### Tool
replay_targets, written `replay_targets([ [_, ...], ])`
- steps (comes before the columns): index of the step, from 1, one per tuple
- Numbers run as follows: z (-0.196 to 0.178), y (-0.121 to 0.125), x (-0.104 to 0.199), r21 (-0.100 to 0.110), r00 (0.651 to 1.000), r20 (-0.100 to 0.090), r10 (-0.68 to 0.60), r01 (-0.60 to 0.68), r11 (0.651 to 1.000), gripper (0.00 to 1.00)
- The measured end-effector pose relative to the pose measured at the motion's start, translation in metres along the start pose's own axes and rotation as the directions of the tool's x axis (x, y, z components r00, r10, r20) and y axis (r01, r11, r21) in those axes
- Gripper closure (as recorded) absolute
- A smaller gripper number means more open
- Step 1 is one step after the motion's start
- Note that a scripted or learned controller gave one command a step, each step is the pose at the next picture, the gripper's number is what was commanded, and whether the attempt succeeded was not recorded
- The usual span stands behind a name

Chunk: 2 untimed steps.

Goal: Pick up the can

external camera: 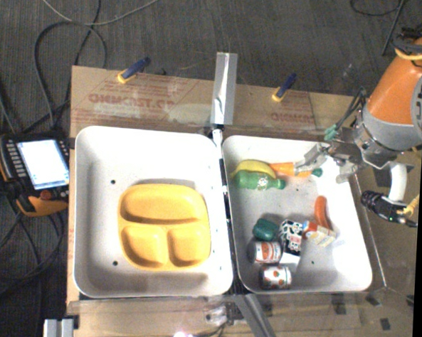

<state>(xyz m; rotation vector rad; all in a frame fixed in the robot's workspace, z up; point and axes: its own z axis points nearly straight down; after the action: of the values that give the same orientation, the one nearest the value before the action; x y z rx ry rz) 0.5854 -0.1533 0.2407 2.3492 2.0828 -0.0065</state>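
White bins: I see two on the counter [87, 92], the left bin [95, 193] and the right bin [357, 230] side by side.
Can: I read a red and white can [276, 276] lying on its side near the front edge of the right bin, towards its left half.
Second can: another red and white can [267, 252] lies just behind it, nearly touching.
Gripper: my gripper [312, 162] hangs over the rear of the right bin, near the back wall. I cannot tell from here whether it is spread or closed, and I see nothing held in it.
Can against gripper: the can is well apart from the gripper, at the opposite, front end of the same bin and a little to the left of it.
Near the gripper: an orange carrot [291, 168] and a yellow and green bottle [257, 176] lie just beside it.
Between them: a dark green object [267, 227], a black and white patterned object [292, 233] and an orange-red piece [322, 212].
Left bin: a yellow divided tray [166, 224] sits in it.
Arm: grey and orange arm [397, 104] comes in from the right.
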Motion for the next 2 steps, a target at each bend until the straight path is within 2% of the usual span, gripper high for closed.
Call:
replay_targets([
  [1,0.079,-0.050,0.056,0.004,1.000,-0.004,0.007,-0.007,1.000,0.00],
  [2,0.119,-0.079,0.042,-0.027,0.999,-0.002,0.036,-0.036,0.999,0.00],
])
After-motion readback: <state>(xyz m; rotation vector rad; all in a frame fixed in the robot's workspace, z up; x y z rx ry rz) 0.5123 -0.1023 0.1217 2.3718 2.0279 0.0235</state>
